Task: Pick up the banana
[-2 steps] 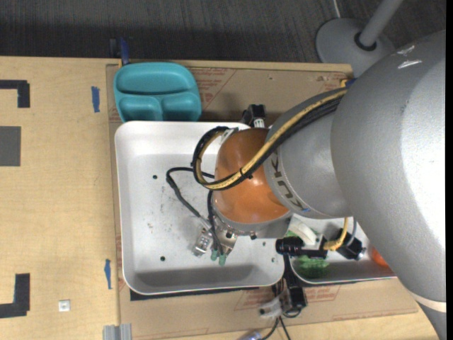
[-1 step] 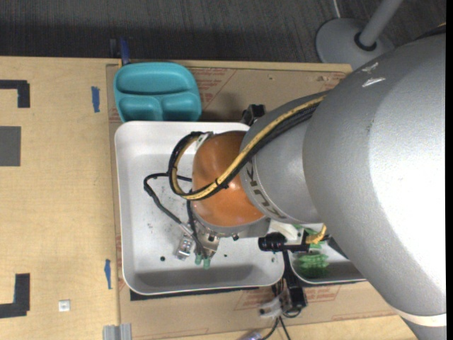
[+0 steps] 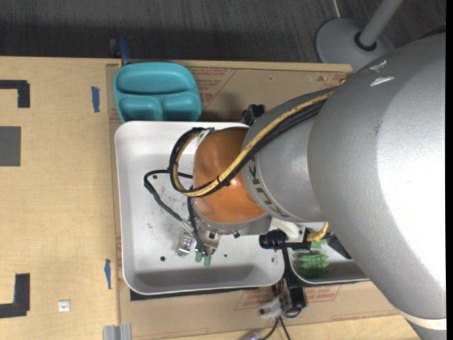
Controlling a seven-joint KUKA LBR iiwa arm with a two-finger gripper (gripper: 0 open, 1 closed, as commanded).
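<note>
The tan worktop (image 3: 56,211) with black marks lies left of the tool (image 3: 197,248); a teal tray (image 3: 157,91) sits beyond it. The tool hangs low inside the white bin (image 3: 134,190). Dark carpet (image 3: 177,13) lies behind.

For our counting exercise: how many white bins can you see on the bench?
2. One white bin lies in the middle under the arm; a corner of the second bin peeks out lower right. The arm covers much, so other things may be hidden.

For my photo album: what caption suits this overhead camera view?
Grey arm with orange band reaching down into a white bin.
</note>
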